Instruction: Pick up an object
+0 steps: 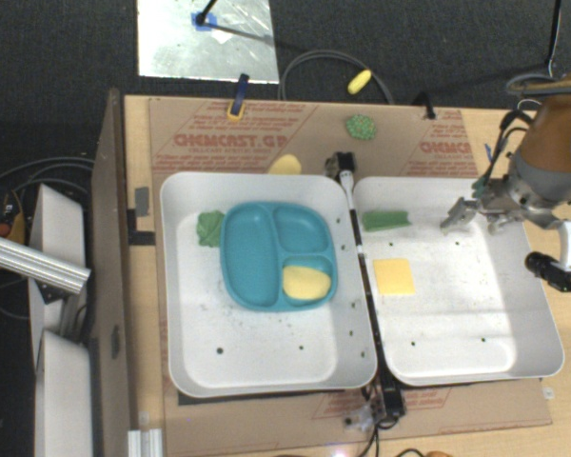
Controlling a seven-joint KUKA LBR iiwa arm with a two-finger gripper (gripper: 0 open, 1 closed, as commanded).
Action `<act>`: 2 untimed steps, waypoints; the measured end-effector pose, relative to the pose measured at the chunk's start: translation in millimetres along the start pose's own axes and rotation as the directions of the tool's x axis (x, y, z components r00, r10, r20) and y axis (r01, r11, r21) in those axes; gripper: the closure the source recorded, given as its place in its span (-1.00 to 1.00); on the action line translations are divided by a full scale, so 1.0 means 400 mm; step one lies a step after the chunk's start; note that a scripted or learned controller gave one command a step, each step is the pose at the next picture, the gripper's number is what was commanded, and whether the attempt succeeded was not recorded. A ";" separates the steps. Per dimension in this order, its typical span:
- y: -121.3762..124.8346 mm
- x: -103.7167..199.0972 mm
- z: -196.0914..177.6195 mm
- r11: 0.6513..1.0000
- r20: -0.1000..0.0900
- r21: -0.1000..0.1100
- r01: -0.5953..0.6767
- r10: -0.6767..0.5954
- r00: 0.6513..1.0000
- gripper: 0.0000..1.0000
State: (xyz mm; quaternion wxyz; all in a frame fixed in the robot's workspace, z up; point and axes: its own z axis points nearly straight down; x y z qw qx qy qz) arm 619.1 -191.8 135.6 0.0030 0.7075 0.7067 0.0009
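The right bin (pixel 514 350) holds a green rectangular block (pixel 384 220) near its far left corner and a flat yellow square (pixel 394 276) just in front of it. My gripper (pixel 476 221) hovers over that bin's far right part, open, with nothing between its fingers, well to the right of the green block. In the left bin (pixel 186 350) lies a blue divided plate (pixel 257 255) with a yellow lump (pixel 305 282) in its near right compartment. A green leafy piece (pixel 209 227) rests against the plate's left edge.
Behind the bins on the cardboard lie a yellow piece (pixel 285 165), a green round item (pixel 362 127) and a yellow object (pixel 360 82) by a cable. A clip (pixel 342 168) sits at the bins' shared far corner. A black fitting (pixel 557 274) on the arm overhangs the right rim.
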 end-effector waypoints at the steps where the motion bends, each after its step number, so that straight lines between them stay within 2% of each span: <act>1: -0.161 0.129 0.129 1.000 -0.008 0.014 0.003 -0.003 1.000 -1.00; 2: -0.297 -0.006 0.118 1.000 -0.002 0.008 -0.004 0.004 1.000 -1.00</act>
